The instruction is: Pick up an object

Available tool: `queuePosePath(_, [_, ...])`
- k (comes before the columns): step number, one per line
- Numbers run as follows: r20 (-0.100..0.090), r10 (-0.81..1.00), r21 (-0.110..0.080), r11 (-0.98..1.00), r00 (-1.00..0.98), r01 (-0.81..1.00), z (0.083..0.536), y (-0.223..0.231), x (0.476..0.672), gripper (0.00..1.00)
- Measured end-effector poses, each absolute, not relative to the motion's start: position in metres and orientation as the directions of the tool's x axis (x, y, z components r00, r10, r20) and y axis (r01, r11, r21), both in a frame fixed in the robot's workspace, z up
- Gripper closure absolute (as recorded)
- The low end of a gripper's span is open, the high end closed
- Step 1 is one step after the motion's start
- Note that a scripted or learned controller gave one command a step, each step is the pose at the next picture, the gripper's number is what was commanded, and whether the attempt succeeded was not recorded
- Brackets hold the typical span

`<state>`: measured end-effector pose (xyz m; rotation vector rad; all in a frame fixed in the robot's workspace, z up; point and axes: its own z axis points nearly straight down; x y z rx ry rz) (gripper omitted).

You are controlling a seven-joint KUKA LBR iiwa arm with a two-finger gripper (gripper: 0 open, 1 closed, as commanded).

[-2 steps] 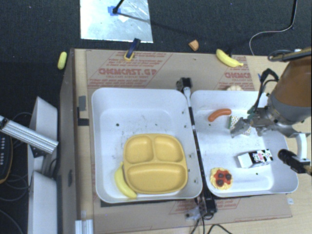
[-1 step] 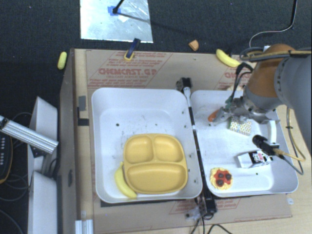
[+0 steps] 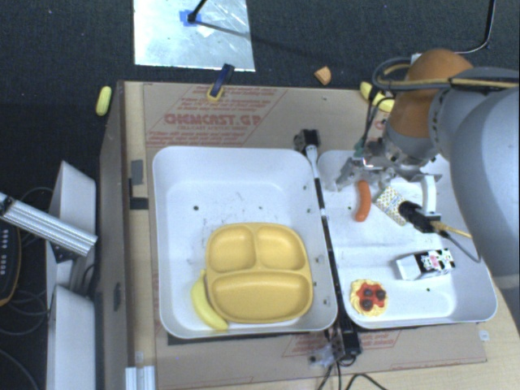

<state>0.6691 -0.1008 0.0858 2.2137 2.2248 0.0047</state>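
My gripper (image 3: pixel 367 171) hangs over the far left part of the right bin (image 3: pixel 467 299), below the orange band of the arm. Just under it lies an orange sausage-shaped toy (image 3: pixel 362 202), pointing towards the bin's front, with its upper end right at the gripper. A pale checkered piece (image 3: pixel 391 205) rests beside the sausage on its right. Nearer the front lie a small white and black box (image 3: pixel 424 264) and a round yellow pizza toy with red spots (image 3: pixel 370 296). I see nothing held.
The left bin (image 3: pixel 175 218) holds a yellow divided plate (image 3: pixel 258 273) with a banana (image 3: pixel 205 307) tucked against its front left. The divider between the bins (image 3: pixel 322 218) runs close to the gripper's left. Outside, a foil sheet (image 3: pixel 193 23) and small scraps lie on dark carpet.
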Motion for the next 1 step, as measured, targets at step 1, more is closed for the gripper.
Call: queuePosePath(1, [-0.002, 1.000, 0.007, 0.008, -0.008, 1.000, 0.0971, -0.1016, 0.6700, 1.00])
